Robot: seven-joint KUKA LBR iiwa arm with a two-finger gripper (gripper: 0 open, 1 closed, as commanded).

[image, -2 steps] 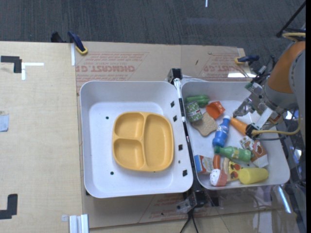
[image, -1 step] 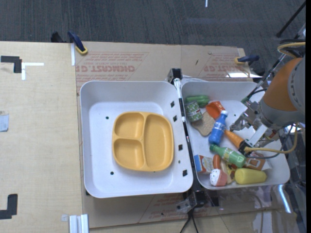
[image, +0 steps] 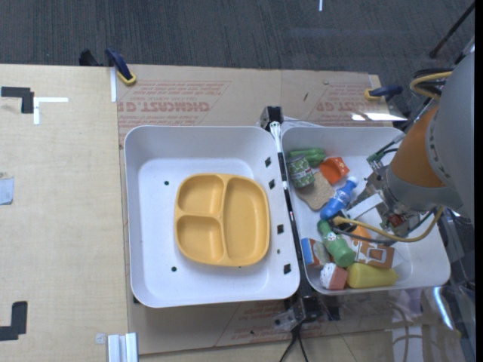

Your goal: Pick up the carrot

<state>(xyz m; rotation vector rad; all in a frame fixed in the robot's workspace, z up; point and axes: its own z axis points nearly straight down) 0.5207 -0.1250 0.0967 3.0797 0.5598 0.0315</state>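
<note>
Scene: From my remote station I saw two shallow white bins side by side on the bench, the left bin (image: 143,225) near the frame's centre and the right bin (image: 423,266) toward the lower right.

Arm: The grey arm (image: 456,127) with its orange band (image: 416,161) reached in from the right edge and hung over the right bin.

Gripper: The gripper (image: 392,219) sat low over the right half of that bin, among cables; I could not tell from this angle whether its fingers were open or closed, and I saw nothing between them.

Carrot: The orange carrot (image: 333,170) lay in the upper part of the right bin, left of the gripper and apart from it, just beside a green can (image: 303,172).

Neighbours: A blue bottle (image: 337,200) lay just below the carrot, slanting down to the left. A green bottle (image: 339,249) lay lower still, near an orange-and-white carton (image: 373,254).

Front of bin: A yellow lemon-like piece (image: 370,277) rested against the near wall, beside a small reddish item (image: 333,277).

Left bin: A yellow divided plate (image: 223,219) with three compartments lay flat in the middle.

Surroundings: Brown cardboard (image: 196,100) lay under the bins, clamped at the upper left by a blue-and-yellow clip (image: 121,66).
</note>
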